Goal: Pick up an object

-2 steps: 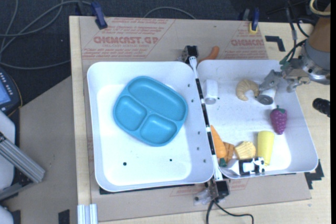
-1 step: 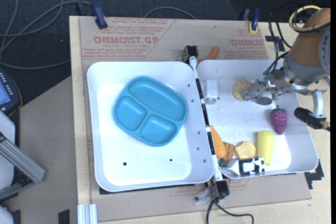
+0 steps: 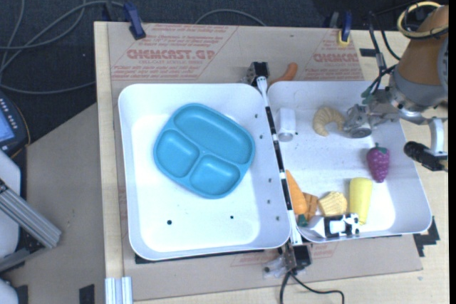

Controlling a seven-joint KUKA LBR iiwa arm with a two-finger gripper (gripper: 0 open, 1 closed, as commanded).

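The bench (image 3: 178,53), a tan board printed with red lettering, fills the middle of the frame. Two shallow white bins rest directly on it side by side: the left bin (image 3: 142,224) at centre-left, the right bin (image 3: 406,203) at centre-right, their inner edges touching. Blue clamps grip the board's top edge, one (image 3: 133,19) at upper left, one (image 3: 345,28) at upper right.

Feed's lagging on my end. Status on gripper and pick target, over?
Gripper low in right bin, beside croissant. Nothing visibly gripped. Grapes sit nearby; croissant otherwise unobstructed.
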